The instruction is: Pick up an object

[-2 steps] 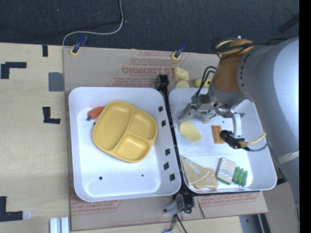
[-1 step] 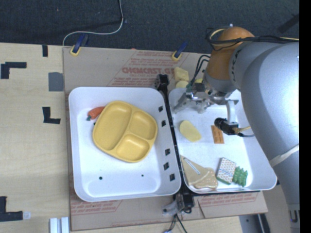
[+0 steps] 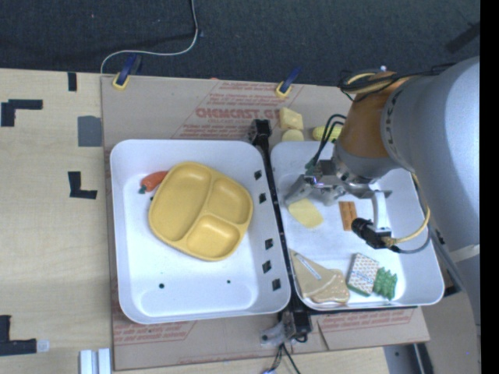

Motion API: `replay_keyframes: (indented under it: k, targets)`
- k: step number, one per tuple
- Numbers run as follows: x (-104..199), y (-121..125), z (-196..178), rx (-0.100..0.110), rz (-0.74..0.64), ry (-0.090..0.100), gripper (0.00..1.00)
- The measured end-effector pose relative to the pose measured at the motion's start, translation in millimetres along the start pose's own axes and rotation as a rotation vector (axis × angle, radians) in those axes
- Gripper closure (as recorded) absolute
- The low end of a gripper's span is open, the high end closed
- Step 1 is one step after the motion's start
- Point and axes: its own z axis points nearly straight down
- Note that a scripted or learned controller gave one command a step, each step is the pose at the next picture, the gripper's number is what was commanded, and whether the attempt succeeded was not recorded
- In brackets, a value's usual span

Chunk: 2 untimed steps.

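The arm (image 3: 405, 131) comes in from the right, grey with that orange band (image 3: 366, 127) above the wrist, and it hangs over the upper half of the right bin (image 3: 421, 283). The gripper (image 3: 321, 187) sits low over the white floor there, and just under its tip, touching or very nearly so, lies a pale yellow rounded piece (image 3: 306, 213). Whether that piece is actually between the fingers, the view does not settle, and the set of the gripper itself cannot be told from this angle.

Just right of the gripper, a small orange block (image 3: 348, 214) lies on the bin floor. Further down the same bin, a tan flat piece (image 3: 323, 287) rests against the near-left corner, and beside it a speckled square sponge (image 3: 362, 273) with a green leafy item (image 3: 386, 281) touching its right side.

Over in the left bin (image 3: 187, 302), a yellow divided plate (image 3: 201, 210) lies tilted across the middle, three compartments showing. An orange carrot-like item (image 3: 153, 180) pokes out from under its upper-left edge.

Beyond the bins, on the cardboard sheet (image 3: 226, 107), two pale yellow pieces (image 3: 291, 123) sit near the top rim of the right bin, with a brighter yellow one (image 3: 326, 132) just beside the arm.
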Motion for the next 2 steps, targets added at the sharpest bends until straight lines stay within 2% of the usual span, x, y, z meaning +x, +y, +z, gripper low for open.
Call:
replay_keyframes:
  k: [1, 2]
  targets:
    - [-3, 59, 1, -0.004, -0.005, 0.0, 0.0]
    - [-7, 1, 0, -0.001, 0.0, 0.0, 0.0]
